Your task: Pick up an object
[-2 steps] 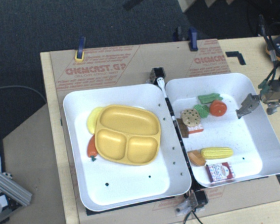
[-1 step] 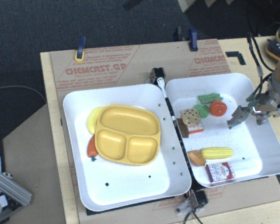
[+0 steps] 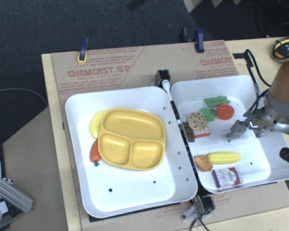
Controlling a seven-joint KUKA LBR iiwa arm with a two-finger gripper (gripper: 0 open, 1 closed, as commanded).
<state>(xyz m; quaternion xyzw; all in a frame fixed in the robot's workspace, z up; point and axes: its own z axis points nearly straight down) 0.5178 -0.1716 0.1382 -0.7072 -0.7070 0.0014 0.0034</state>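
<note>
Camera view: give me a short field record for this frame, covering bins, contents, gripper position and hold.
left bin: yellow three-compartment plastic tray; a red and a yellow item partly under its left edge
right bin: red toy tomato, green toy vegetable, toy cookie sandwich, yellow toy corn cob, small red-and-white packet
gripper: over right bin's right half, right of the cookie sandwich, above the corn cob
hold: nothing seen between its fingers
</note>
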